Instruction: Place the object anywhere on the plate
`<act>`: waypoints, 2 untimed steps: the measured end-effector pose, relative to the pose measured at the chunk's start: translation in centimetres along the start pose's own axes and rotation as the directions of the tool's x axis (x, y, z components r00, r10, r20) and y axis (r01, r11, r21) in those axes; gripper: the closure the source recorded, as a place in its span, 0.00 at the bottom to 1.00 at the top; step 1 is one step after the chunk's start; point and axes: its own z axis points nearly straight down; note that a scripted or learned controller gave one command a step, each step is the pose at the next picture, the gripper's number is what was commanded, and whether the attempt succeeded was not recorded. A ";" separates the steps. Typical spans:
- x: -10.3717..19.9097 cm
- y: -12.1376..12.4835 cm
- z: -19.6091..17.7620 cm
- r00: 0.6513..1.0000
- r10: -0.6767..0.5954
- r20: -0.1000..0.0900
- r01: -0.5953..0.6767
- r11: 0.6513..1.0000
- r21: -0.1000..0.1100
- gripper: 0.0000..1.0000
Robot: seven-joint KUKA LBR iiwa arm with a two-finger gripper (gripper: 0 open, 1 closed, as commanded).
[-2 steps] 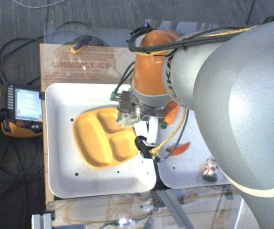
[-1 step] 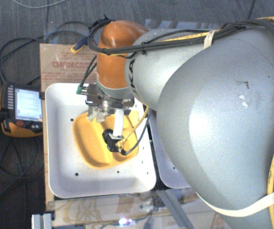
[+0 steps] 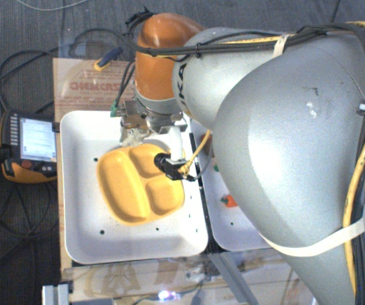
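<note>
Plate long axis upper-left to lower-right, pincer above its top edge.

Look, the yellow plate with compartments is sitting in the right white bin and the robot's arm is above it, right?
Not quite. The camera view shows the yellow plate lying in the left white bin, not the right one. The rest holds: the plate has compartments, and the arm with its orange band is above the plate's upper edge.
</note>
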 end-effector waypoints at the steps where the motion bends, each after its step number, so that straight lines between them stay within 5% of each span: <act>1: -2.3 -8.1 -4.1 0.999 -0.054 -0.003 0.054 0.999 0.001 1.00; 2: -4.4 -2.8 2.1 0.990 0.139 -0.003 -0.139 0.990 0.003 1.00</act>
